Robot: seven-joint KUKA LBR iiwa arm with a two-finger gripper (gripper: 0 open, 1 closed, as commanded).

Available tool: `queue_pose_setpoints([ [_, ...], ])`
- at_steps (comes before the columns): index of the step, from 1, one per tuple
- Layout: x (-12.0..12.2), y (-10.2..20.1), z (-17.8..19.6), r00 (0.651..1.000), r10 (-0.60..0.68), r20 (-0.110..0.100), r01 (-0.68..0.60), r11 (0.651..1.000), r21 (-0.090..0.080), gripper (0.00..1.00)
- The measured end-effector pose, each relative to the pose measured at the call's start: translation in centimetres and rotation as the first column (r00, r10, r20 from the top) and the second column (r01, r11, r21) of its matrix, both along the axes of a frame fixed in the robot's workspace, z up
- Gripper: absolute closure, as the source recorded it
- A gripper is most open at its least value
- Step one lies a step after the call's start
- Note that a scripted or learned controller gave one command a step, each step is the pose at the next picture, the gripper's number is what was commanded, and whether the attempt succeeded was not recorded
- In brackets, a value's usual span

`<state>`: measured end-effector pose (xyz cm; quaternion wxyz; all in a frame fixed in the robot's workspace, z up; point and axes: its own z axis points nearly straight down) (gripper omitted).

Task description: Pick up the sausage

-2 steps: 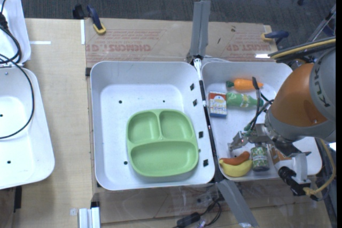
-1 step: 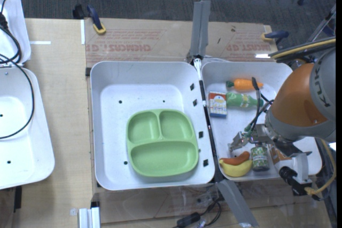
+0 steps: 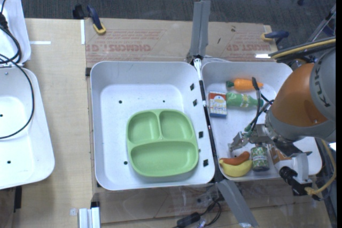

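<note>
Camera view takes in two white bins on the table (image 3: 53,50). One green divided plate (image 3: 162,142), three compartments, lies in the left bin (image 3: 104,115). The right bin (image 3: 214,69) at lower right of the frame holds one sausage (image 3: 235,159) resting on one banana (image 3: 236,168), one small green jar (image 3: 259,158) beside them, one carrot (image 3: 241,84), one green bottle (image 3: 240,99) and one small carton (image 3: 217,104), its print unreadable. Mirrored lettering on the cardboard (image 3: 176,42) behind cannot be read reliably. The tool (image 3: 247,139) hangs just above the sausage; I cannot tell its opening.

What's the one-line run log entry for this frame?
phase: approach | gripper: above right bin near front | sausage: lying against banana, not grasped | left bin: green tray
</note>
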<state>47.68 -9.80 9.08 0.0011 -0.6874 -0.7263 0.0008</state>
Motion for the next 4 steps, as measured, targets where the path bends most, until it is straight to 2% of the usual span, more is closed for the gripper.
queue_pose_setpoints([
  [1,0.01,0.11,0.00,0.989,-0.147,0.001,0.147,0.989,-0.001,0.00],
  [4,0.01,0.11,0.00,0.989,-0.147,0.000,0.147,0.989,-0.001,0.00],
])
